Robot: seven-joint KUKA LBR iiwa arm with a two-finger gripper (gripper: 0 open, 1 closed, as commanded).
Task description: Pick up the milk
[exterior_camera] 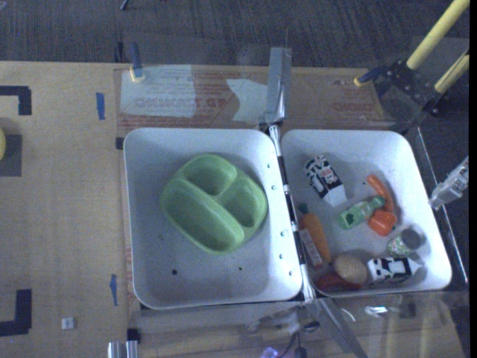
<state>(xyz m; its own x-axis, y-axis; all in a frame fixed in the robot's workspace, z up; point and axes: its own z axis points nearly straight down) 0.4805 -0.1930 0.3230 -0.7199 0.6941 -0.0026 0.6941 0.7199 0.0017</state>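
A black-and-white cow-patterned milk carton (325, 178) lies in the upper left part of the right bin (395, 142). A second cow-patterned carton (392, 268) lies on its side near that bin's front right corner. A pale, blurred piece that looks like my gripper (452, 186) shows at the right edge, just outside the right bin's rim. It is well away from both cartons, with nothing seen in it.
Around the cartons lie a green bottle (361, 213), orange pieces (382, 221), a carrot (316, 237), a brown potato (349, 267) and a small grey can (408, 239). The left bin (149, 259) holds a green divided plate (214, 203). Yellow bars (446, 19) stand at the back right.
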